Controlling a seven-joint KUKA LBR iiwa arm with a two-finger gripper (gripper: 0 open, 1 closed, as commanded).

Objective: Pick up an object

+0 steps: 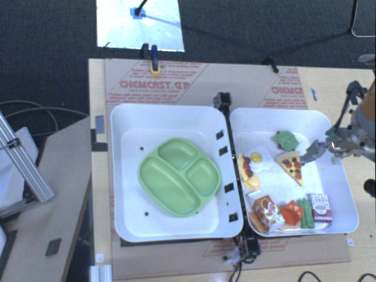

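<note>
The right bin point(338, 184) holds several toy foods. A pizza slice point(292, 166) lies near its middle, with a green leafy piece point(286, 140) just behind it. A yellow and red piece point(249, 170) lies by the left wall. Along the front wall stand an orange and white carton point(267, 211), a red piece point(292, 214), a green piece point(305, 210) and a pink and white carton point(319, 207). My gripper point(320, 151) hangs low over the bin's right half, just right of the pizza slice and pointing at it. Nothing shows in its grasp.
The left bin point(126, 157) holds a green divided plate point(179, 176). A black-clipped divider point(229, 157) separates the bins. The arm's wrist point(358, 137) comes in over the right bin's right rim. A clamp point(154, 60) sits at the bench's back edge.
</note>
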